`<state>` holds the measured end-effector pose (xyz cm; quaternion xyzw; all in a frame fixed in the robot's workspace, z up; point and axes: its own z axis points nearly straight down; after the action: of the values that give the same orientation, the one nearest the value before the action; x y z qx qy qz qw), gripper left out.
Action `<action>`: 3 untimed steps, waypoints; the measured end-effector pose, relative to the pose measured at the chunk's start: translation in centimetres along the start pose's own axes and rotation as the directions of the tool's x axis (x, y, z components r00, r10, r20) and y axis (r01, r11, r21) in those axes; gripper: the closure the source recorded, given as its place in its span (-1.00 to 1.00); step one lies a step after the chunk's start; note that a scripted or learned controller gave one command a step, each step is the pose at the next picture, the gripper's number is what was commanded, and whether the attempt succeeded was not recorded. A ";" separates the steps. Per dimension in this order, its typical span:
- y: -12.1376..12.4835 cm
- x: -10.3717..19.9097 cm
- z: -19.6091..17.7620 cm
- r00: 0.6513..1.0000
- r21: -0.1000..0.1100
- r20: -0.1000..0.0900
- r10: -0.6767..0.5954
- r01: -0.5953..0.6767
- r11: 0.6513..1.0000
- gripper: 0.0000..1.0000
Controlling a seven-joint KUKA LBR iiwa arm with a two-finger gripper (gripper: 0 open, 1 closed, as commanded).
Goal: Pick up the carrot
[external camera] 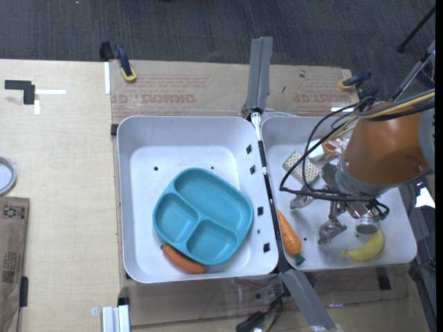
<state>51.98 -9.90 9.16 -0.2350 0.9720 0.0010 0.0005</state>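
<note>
Down at the left wall of the right bin lies the carrot, orange, slanted, its green end toward the near corner. Well apart to its right, the gripper hangs over the bin floor, fingers spread, nothing between them. A banana lies just beyond it. Over in the left bin, a blue divided plate sits tilted over a sausage.
</note>
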 end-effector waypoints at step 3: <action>1.5 2.9 0.0 0.944 0.003 -0.001 -0.330 0.330 0.944 -1.00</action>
<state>48.73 -9.85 9.18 -0.3944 0.9189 -0.0008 0.0010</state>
